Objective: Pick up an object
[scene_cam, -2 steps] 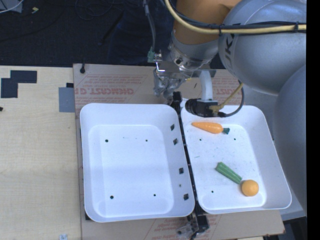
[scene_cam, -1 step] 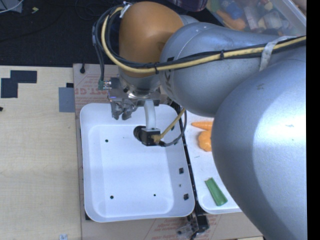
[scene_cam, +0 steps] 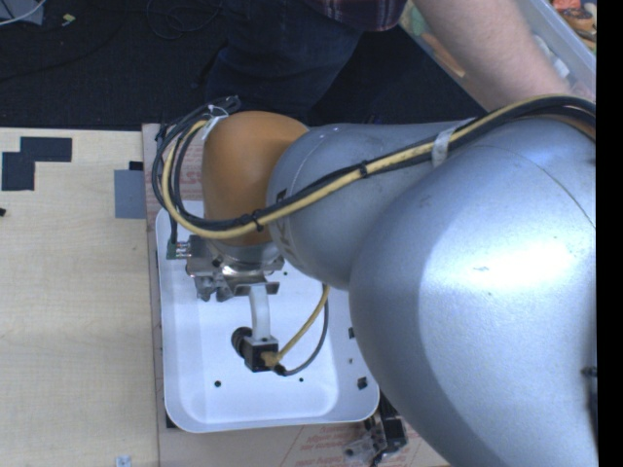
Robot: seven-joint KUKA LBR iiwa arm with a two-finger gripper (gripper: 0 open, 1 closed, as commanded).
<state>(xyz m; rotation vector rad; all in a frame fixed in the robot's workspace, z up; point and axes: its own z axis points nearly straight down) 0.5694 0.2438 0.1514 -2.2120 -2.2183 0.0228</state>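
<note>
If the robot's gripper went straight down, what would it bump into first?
Most likely the bare floor of the white bin. The gripper points down into it, and the way looks free, though the arm hides part of the bin and depth is hard to judge.

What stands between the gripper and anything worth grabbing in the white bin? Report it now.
Nothing visible does. The gripper hangs over bare floor of the white bin. The arm covers the bin's right part, so whatever lies there cannot be judged.
</note>
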